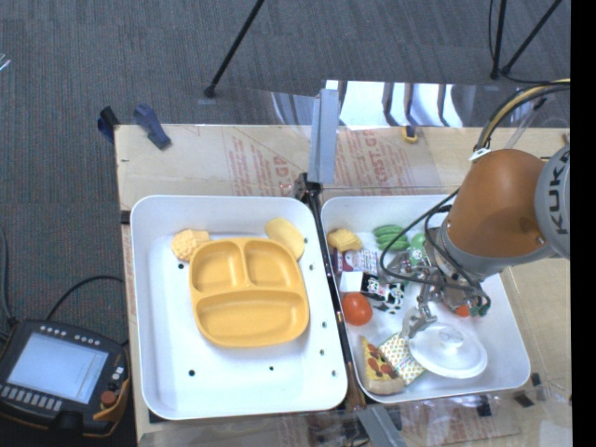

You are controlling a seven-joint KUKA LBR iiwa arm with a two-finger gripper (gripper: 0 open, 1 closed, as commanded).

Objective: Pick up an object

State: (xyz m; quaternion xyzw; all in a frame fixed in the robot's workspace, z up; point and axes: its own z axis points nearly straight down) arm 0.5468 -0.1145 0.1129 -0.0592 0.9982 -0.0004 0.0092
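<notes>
My gripper point(422, 320) hangs low in the right bin point(517, 343), under the arm's orange band point(494, 203). It is just above the left rim of a white round lid point(451, 352). Close by lie a red tomato point(357, 308), a pizza slice point(379, 366), a checkered wafer piece point(399, 352), and a black-and-white carton point(374, 287). Green pods point(391, 236) and a yellow piece point(344, 240) sit at the bin's far left. The arm hides part of the bin's middle.
The left bin point(158, 343) holds a yellow divided plate point(249, 291), a corn-like yellow piece point(189, 244) and a pale yellow piece point(286, 237). A metal post point(323, 138) rises behind the bins' shared wall. A teach pendant point(60, 371) lies at the lower left.
</notes>
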